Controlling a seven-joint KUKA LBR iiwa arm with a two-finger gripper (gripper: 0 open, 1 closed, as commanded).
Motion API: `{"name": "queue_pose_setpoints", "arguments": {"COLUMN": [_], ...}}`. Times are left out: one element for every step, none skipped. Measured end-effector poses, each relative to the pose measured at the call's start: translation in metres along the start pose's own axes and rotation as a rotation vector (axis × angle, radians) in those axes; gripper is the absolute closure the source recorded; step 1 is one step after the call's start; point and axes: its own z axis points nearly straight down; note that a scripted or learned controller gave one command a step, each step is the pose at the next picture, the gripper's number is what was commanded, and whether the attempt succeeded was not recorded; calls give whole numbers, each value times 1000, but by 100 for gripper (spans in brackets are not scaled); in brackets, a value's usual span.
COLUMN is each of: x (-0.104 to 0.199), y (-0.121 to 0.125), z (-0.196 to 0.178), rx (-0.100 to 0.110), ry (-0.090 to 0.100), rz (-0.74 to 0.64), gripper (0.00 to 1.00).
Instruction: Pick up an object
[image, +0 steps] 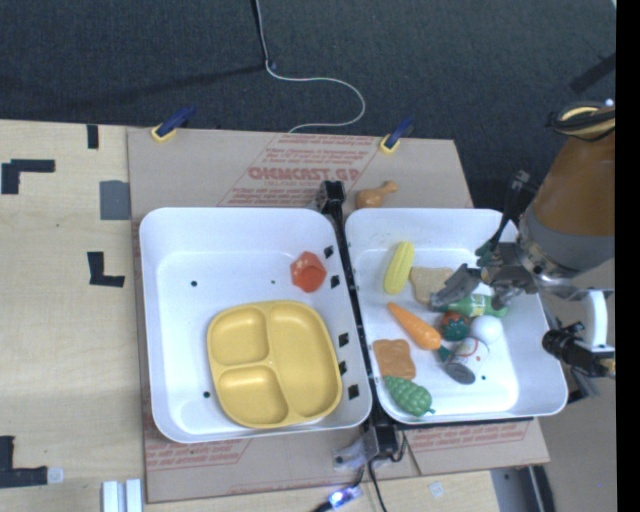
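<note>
Gripper (462, 290) low over right bin (530, 400), toward its 3 o'clock side, arm (580, 200) entering from the right. Fingers dark, overlapping clutter; can't tell if spread or closed, nothing clearly pinched.

Nearest pickable items: small pile just at the claw's 5–6 o'clock, a green piece (487, 305), a white round piece (487, 328), a dark teal-red piece (456, 327), touching or overlapping each other. Tan bread-like slice (428, 282) just at claw's 9 o'clock, partly under the fingers. Carrot (415, 326) at claw's 7 o'clock, lying diagonally near bin centre. Corn cob (399, 267) at 9–10 o'clock, near bin's left wall. Grey oval piece (460, 372) at 6 o'clock, farther down. Brown toast-like square (393, 357) and green bumpy item (409, 396) at bin's 7 o'clock corner, touching each other.

Left bin (165, 240): yellow three-compartment plate (272, 362) at its 5 o'clock; red-orange item (309, 270) at 2 o'clock near the divider, apart from plate.

Outside the bins: tan drumstick-shaped piece (375, 191) on cardboard (230, 170) at 12 o'clock of right bin.
</note>
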Motion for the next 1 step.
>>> {"name": "queue_pose_setpoints", "arguments": {"x": [0], "y": [2], "z": [-5], "rx": [-11], "ry": [-2], "rz": [-3], "gripper": [0]}}
